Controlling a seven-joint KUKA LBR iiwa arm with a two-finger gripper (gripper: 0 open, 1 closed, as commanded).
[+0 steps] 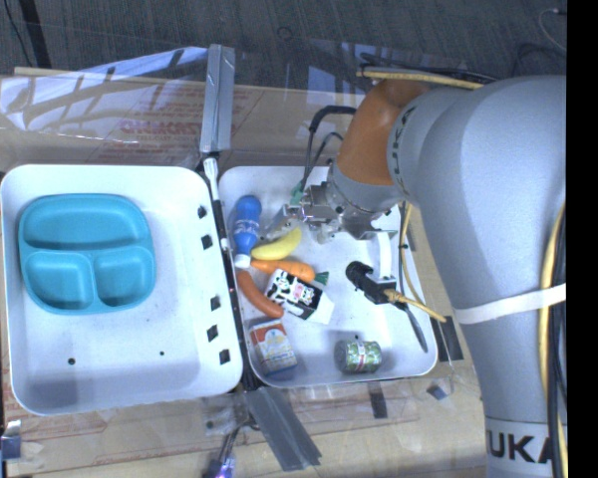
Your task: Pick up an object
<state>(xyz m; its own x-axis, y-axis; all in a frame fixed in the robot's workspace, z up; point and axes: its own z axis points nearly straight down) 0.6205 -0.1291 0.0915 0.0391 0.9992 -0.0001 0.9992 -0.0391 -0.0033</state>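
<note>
Dark carpet is surrounding the worktop (100,108); the grey arm (478,197) is reaching over the right bin (404,352), its hand (314,207) hovering at twelve o'clock of the untouched banana (279,244), grip undeterminable, nothing visibly lifted yet.

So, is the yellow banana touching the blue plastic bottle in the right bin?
Cannot tell. In the camera view the yellow banana ends right beside the blue plastic bottle, without plain contact or gap.

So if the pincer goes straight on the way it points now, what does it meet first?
Most likely the banana, which lies just below and left of the pincer in the right bin. Depth is unclear, so it might miss the banana and touch the blue bottle.
</note>
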